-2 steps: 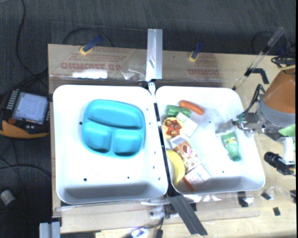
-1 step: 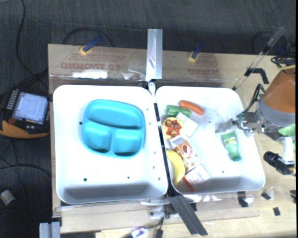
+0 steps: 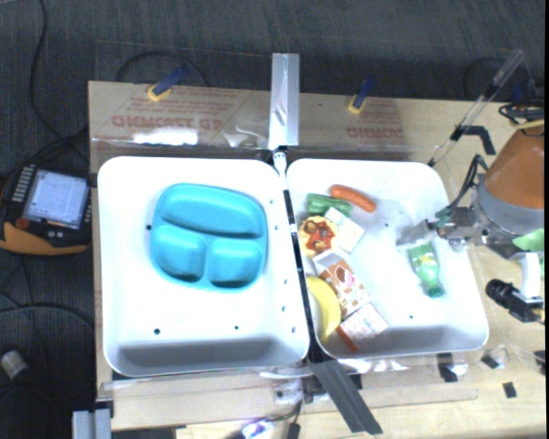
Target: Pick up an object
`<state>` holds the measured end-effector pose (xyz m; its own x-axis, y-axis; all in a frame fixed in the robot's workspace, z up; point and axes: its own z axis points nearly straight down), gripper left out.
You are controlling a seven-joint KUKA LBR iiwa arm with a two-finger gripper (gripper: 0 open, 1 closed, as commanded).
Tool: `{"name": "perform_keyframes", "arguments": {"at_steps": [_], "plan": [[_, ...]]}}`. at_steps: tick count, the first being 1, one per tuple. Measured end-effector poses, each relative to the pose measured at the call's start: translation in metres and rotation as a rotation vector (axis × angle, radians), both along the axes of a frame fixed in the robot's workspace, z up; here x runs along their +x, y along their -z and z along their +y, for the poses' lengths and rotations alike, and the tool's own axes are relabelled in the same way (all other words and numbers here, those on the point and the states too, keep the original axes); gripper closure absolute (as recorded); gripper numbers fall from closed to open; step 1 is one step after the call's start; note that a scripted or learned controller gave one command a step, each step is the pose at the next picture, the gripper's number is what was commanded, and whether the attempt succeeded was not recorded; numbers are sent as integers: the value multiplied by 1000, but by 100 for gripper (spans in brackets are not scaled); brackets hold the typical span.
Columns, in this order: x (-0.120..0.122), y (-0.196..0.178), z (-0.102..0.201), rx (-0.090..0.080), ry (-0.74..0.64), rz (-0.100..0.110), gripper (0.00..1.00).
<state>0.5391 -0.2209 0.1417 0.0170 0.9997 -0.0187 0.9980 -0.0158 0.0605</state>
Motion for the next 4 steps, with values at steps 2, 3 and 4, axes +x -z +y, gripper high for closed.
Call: {"name": "perform_keyframes", "arguments": {"at_steps": [2, 3, 4], "plan": [[1, 0, 0, 0, 13, -2, 0], [10, -110, 31, 18, 59, 63, 0], [-22, 10, 2, 20, -83, 66, 0]]}}
